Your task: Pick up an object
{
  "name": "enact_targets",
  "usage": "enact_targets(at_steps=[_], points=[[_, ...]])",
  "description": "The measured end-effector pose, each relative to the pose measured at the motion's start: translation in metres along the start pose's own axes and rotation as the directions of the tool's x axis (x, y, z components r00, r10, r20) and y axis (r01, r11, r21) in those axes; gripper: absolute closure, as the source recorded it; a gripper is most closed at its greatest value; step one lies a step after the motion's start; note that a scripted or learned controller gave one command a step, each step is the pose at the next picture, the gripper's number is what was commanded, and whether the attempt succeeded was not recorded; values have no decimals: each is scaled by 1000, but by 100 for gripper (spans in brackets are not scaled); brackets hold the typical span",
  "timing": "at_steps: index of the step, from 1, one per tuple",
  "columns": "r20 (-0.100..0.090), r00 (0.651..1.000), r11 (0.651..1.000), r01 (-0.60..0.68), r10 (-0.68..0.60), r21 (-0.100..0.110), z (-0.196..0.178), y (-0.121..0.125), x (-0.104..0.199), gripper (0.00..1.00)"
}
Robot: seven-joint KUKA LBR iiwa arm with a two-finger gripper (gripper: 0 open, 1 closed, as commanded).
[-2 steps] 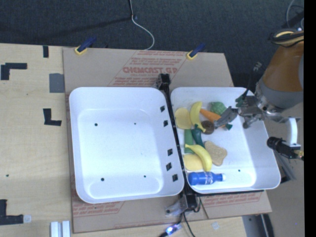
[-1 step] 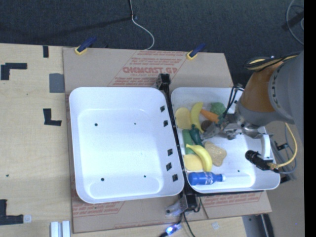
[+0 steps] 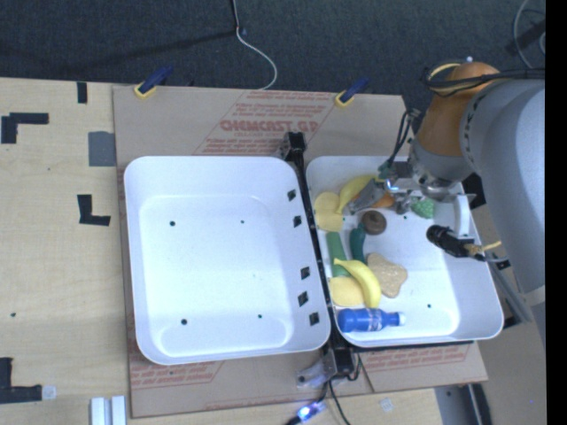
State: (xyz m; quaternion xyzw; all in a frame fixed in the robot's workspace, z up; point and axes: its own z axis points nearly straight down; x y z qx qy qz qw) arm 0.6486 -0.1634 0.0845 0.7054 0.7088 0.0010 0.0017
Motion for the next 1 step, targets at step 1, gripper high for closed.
enact_targets(at_steps=[1], points=[[-9, 1000, 1000, 3, -3, 6, 1, 16, -32, 0]])
